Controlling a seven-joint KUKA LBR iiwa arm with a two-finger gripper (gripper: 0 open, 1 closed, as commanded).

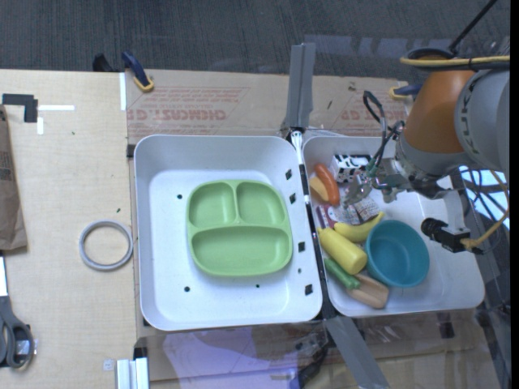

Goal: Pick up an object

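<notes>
**Tool down among the toys, nothing lifted yet**

The grey arm (478, 112) reaches in from the right, and its tool (362, 191) sits low in the right bin (454, 290), at the upper end of the pile of toy food. Its tip hangs close over the small yellow banana (361, 227), with an orange carrot-like piece (327, 186) to its left. Whether the tool is wide, narrow or closed on anything I cannot tell: cables and brackets crowd that spot. No object looks raised off the bin floor, so I judge the pick as not yet made; the grasp and the lift both remain.

Other candidates lie nearby: a yellow corn-like cylinder (342, 250), a blue bowl (397, 254) and a green piece (341, 274) beside a tan one (369, 292). The left bin (154, 241) carries a green divided tray (239, 227).

Red lettering on the cardboard (203, 108) behind the bins appears reversed or upside down; it is too faint to read with confidence.
</notes>
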